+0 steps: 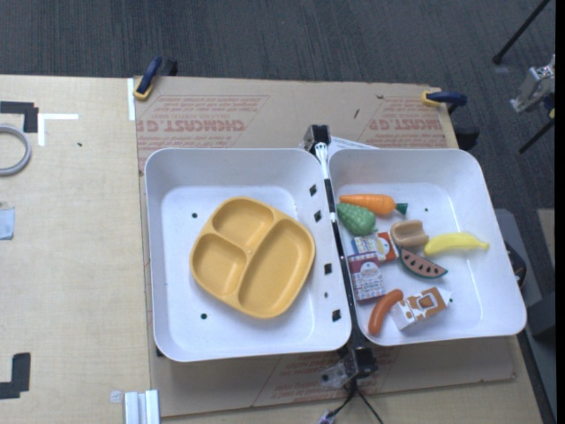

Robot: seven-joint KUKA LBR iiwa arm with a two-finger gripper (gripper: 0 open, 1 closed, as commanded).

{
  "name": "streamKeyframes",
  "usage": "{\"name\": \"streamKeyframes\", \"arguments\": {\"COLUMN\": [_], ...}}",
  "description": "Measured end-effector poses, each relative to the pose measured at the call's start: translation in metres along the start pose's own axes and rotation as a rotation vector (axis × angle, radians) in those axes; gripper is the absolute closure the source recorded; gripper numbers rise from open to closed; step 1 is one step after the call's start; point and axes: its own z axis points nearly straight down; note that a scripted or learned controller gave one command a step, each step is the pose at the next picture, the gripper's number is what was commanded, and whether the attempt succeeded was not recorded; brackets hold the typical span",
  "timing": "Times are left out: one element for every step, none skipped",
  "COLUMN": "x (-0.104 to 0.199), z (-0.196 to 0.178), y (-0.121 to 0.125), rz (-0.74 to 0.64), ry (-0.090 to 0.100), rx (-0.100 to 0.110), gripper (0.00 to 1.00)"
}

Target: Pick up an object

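Observation:
The right bin [491, 203] holds several toy foods. An orange carrot [369, 204] lies at its back left with a green leafy piece [357, 220] just in front of it. A tan bun [410, 233], a yellow banana [455, 244] and a watermelon slice [423, 265] lie in the middle. A dark red carton [366, 278] lies along the left wall. A red sausage [384, 311] and an orange-and-white carton [422, 308] sit near the front, touching each other.
The left bin [169, 237] holds a yellow three-compartment plate [253, 256]. Both bins rest on brown cardboard [212, 117] held by blue and yellow clamps [148, 78]. A small grey metal piece [534, 87] and dark stand legs lie past the top right corner.

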Motion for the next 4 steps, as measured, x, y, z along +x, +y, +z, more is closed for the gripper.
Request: {"name": "streamKeyframes", "arguments": {"x": [0.0, -0.001, -0.001, -0.002], "z": [-0.009, -0.019, -0.028, -0.037], "y": [0.001, 0.002, 0.003, 0.004], "rz": [-0.002, -0.003, -0.005, -0.007], "ry": [-0.002, -0.004, -0.006, -0.008], "rx": [-0.001, -0.002, -0.003, -0.004], "gripper": [1.0, 1.0, 1.0, 1.0]}}
